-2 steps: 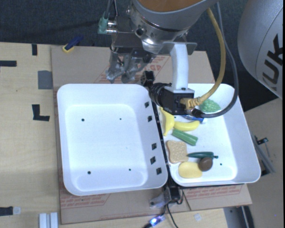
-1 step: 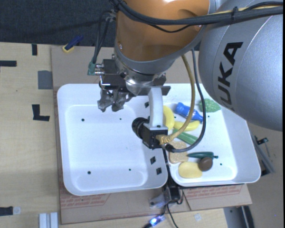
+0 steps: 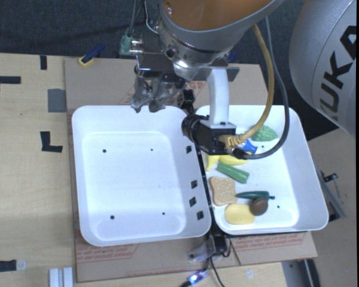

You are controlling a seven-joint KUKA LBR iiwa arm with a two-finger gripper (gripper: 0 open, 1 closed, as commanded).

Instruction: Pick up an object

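Heads up, your gripper (image 3: pixel 151 98) hangs over the left bin's (image 3: pixel 90 160) 12 o'clock rim, can't tell its state, while the toy food (image 3: pixel 232 172) clusters at the right bin's (image 3: pixel 308 178) 7 o'clock, so a drop here likely grabs nothing.

Your grey, orange-banded arm (image 3: pixel 227 11) from the right, gripper (image 3: pixel 149 102) low at the far edge, nothing visibly between its fingers.

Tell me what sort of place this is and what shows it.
Most likely a robotics lab set up for grasping trials. A KUKA arm reaches over two white bins on a bench with black tape marks, and the right bin holds toy food such as a green pepper.
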